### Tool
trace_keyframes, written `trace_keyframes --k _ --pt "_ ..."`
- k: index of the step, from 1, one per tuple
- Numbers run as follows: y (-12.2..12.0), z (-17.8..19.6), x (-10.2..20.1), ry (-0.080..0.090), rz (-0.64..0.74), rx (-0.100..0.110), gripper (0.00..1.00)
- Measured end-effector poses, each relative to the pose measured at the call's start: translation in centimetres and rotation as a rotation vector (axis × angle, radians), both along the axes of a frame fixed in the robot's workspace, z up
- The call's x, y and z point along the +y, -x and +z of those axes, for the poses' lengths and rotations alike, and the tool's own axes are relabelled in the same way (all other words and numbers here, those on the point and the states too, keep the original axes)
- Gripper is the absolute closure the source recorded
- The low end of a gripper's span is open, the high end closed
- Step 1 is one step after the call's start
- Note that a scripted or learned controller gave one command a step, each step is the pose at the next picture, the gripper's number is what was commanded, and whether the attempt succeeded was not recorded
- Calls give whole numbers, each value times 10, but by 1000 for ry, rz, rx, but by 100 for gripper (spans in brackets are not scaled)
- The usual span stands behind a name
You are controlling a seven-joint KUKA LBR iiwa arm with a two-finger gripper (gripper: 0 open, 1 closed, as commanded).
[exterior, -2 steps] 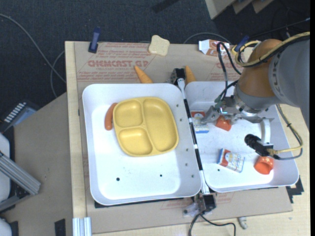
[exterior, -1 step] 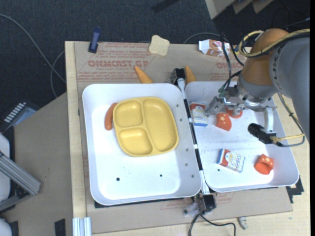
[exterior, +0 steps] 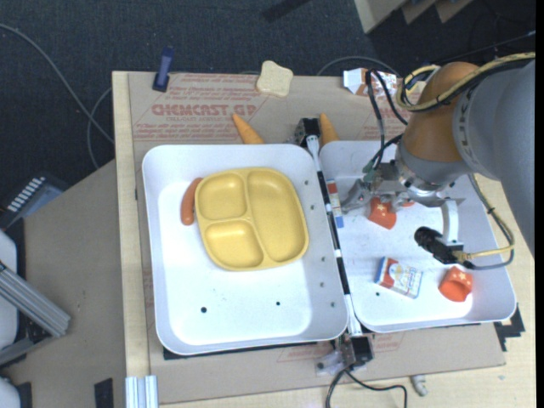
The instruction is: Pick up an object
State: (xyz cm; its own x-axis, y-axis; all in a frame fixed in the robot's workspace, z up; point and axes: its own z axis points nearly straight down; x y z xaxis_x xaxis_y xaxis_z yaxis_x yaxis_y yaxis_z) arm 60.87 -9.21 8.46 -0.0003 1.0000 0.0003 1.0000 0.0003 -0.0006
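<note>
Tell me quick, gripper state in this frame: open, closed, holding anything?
Gripper: cannot be told; the wrist hides it from above. It sits over a small orange-red object in the right bin; no grasp is visible.

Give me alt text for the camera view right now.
The grey arm reaches from the right over the right bin, above an orange piece, a small carton and another orange piece. The left bin holds a yellow divided tray.
</note>
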Motion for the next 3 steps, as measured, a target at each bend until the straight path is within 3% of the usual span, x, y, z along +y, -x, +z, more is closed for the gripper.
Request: trace_keyframes --k 1,2,3 --pt "0 10 0 0 -1 -2 100" --pt "-3 101 48 0 1 -3 100" --pt "44 138 93 -1 1 2 100"
